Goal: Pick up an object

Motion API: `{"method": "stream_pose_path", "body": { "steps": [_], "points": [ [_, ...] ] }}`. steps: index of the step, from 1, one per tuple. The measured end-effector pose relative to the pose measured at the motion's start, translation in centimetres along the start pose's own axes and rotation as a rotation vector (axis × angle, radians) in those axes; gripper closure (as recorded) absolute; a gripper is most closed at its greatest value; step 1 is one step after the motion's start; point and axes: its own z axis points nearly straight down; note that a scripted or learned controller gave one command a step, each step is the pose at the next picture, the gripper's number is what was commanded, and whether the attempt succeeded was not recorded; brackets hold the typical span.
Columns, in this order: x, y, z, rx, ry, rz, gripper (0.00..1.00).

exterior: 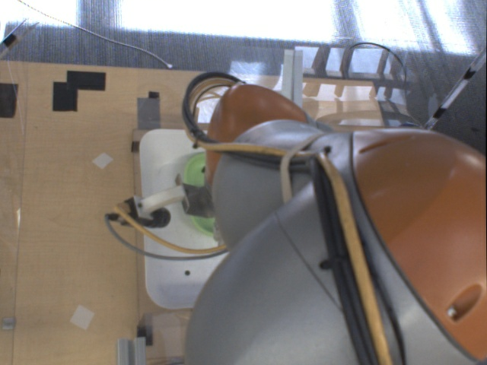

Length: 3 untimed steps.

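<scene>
The desk (61,226) is a pale wooden board with a light grain, taking up the left half of the camera view. Black blocky marks (76,88) are printed near its upper left, and two small grey square tags (102,160) lie flat on the wood, one near the middle left and one lower down. Beyond the far edge of the board runs a dark grey ribbed surface, crossed by a thin pale wire (114,40), and above that a bright, washed-out strip. At the upper right stands a pale metal frame (350,71) with upright bars.

A shallow white plastic bin (163,280) sits on the desk just left of centre; its left wall and near corner are in sight, while the rest is covered by the arm. Inside it, against the arm's edge, lies a light green rounded object (198,172), partly hidden; its full shape cannot be made out. A second patch of the same green shows a little lower in the bin.

The large grey arm with orange shell panels (358,249) fills the right and lower part of the view, with black and tan cables running along it. The end effector (196,198) hangs over the bin just beside the green object, a white fitting and a yellow and grey hose loop trailing to its left. Whether it is apart or together cannot be told.
</scene>
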Motion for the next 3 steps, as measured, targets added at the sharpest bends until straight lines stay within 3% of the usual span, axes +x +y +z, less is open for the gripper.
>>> {"method": "stream_pose_path", "body": {
  "steps": [2,3],
  "points": [
    [0.3,0.0,-2.2,0.004,0.005,-0.002,1.00],
    [0.0,0.0,-1.6,-0.002,-0.002,-0.637,1.00]
  ]
}}
